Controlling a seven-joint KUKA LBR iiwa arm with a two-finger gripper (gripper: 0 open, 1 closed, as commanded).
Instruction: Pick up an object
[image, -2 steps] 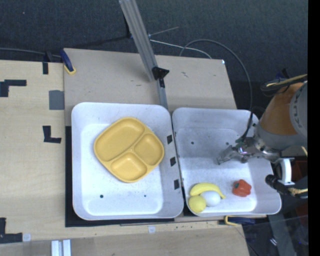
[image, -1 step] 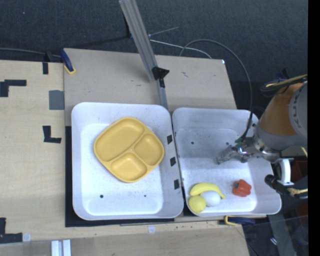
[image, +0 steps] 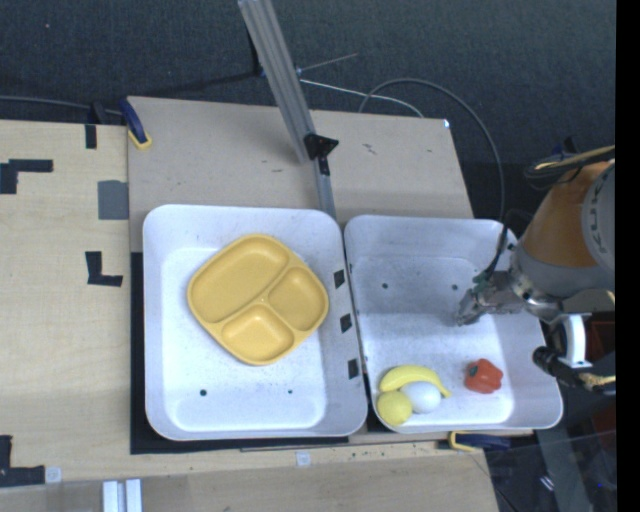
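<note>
I see the jaws (image: 472, 308) low inside the right bin (image: 400, 240), toward its 3 o'clock side, over bare white floor; from this slant I cannot tell whether they are spread or pressed together, and nothing shows between them. The arm (image: 570, 235) comes in over the bin's right rim. The pickable things sit along the bin's 6 o'clock edge: a yellow banana (image: 412, 377) curled over a white ball (image: 426, 398), with a yellow lemon (image: 393, 407) touching both at about 7 o'clock of them. A red pepper (image: 483, 376) lies apart at their 3 o'clock, roughly 5 o'clock of the jaws. In the left bin (image: 160, 300) a yellow divided plate (image: 258, 297) rests near the centre, tilted diagonally on the counter (image: 60, 300) side.
</note>
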